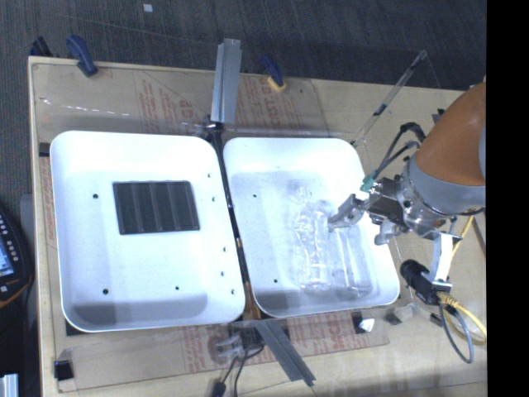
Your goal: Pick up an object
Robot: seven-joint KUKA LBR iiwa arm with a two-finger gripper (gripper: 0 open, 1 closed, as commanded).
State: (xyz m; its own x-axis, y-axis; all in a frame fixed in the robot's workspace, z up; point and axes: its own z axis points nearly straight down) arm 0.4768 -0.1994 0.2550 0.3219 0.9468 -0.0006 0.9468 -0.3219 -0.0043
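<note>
Bench (pixel 124 85): pale wood, bearing two white bins side by side.
Arm (pixel 450 151): grey with an orange band, reaching in from the right.
Left bin (pixel 74 288): holds a dark ribbed slab (pixel 156 207).
Right bin (pixel 256 222): holds a clear plastic pack (pixel 318 251), glossy and crinkled, right of centre.
Gripper (pixel 345 215): over the pack's upper edge; whether its fingers are open or closed cannot be told.

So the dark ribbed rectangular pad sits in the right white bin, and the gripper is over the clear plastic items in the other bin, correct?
Not quite. The camera view shows the dark ribbed rectangular pad in the left white bin, not the right. The gripper is over the clear plastic items in the right white bin.
</note>
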